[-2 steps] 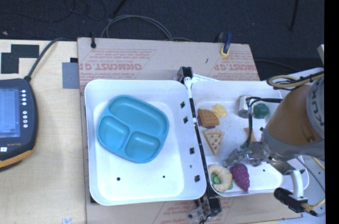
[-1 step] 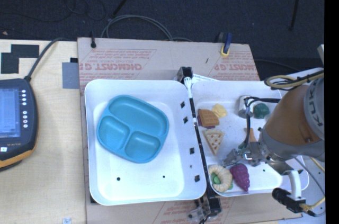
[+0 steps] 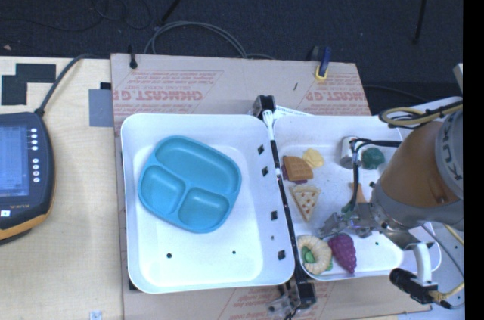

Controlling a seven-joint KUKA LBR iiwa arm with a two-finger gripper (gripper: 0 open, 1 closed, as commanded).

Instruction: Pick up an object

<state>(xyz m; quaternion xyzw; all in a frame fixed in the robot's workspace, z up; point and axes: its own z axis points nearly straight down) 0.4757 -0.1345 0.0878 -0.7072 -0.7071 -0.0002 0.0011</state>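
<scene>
The arm's gripper [image 3: 344,222] is seen low in the right bin [image 3: 333,131], just above the purple grapes [image 3: 342,251] & beside the waffle wedge [image 3: 305,200]. Fingers' state can't be told. A blue tray [image 3: 189,183] is held in the left bin [image 3: 151,265].

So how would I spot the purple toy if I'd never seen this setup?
Look in the right bin, by its front edge. The grapes lie there beside a pale ring-shaped doughnut. They are the one dark purple, bumpy cluster; the waffle and the wedge farther back are tan.
</scene>
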